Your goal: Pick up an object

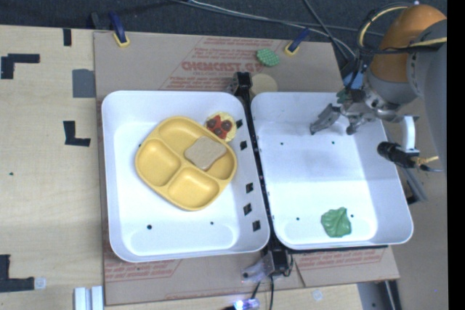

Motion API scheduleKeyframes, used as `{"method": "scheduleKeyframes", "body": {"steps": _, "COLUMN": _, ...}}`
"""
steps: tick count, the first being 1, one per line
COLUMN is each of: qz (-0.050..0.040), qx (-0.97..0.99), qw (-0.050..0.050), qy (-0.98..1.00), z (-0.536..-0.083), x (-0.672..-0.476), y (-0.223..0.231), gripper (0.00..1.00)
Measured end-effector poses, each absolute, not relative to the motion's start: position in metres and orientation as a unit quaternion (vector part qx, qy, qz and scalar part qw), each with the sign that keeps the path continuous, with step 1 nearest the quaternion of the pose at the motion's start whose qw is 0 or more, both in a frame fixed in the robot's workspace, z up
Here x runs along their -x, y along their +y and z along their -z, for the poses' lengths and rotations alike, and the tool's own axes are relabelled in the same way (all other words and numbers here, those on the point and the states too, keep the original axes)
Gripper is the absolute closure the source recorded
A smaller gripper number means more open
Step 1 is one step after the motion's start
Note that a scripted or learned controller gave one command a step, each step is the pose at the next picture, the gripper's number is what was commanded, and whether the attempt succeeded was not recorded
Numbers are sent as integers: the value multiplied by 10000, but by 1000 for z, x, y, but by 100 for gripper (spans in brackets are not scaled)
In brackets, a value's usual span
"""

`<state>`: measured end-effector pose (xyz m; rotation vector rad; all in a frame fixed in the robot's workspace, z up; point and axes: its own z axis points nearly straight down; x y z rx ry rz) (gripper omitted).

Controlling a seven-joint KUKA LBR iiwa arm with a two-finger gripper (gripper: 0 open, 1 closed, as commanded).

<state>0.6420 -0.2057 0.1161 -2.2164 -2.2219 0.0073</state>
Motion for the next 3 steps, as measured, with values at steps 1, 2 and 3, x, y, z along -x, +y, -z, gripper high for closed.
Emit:
{"method": "scheduleKeyframes", "body": {"steps": 1, "qz": -12, "qx": 7057, "qw": -4, "qy": -7086, "z": -129, "x": -643, "y": -205, "gripper": 100}}
{"method": "scheduleKeyframes", "body": {"steps": 2, "qz": 15, "qx": 7062, "qw": -21, "qy": -7080, "z": -183, "x": -652, "y": -197, "gripper": 100}}
{"method": "scheduleKeyframes", "body": {"steps": 3, "qz": 13, "qx": 7064, "qw": -18, "qy": -7078, "z": -226, "x": -655, "y": -195, "gripper": 100}}
